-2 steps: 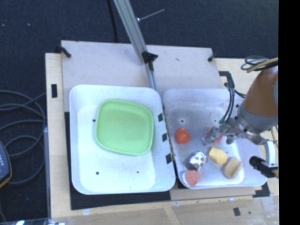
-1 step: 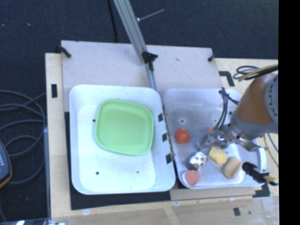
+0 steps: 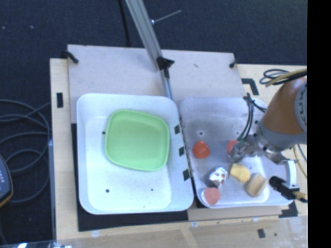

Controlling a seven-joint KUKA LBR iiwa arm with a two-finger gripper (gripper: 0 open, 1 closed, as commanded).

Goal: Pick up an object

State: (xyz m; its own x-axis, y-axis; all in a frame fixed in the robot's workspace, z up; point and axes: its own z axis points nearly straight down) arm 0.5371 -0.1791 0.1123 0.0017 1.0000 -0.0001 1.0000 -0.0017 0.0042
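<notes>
Camera view: a small red object (image 3: 232, 146) lies in the right bin (image 3: 207, 112), too hidden to judge its long axis. The gripper (image 3: 241, 150) is touching it; grip state unclear. A yellow piece (image 3: 240, 172) is just below.

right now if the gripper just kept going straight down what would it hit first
Most likely the small red object right at the gripper, in the right bin. The yellow piece lies just nearer. Depth is hard to judge here.

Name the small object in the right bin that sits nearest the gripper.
The red-orange piece at the gripper; it is partly hidden by it. The other orange ball lies apart, toward the left wall of the right bin.
</notes>
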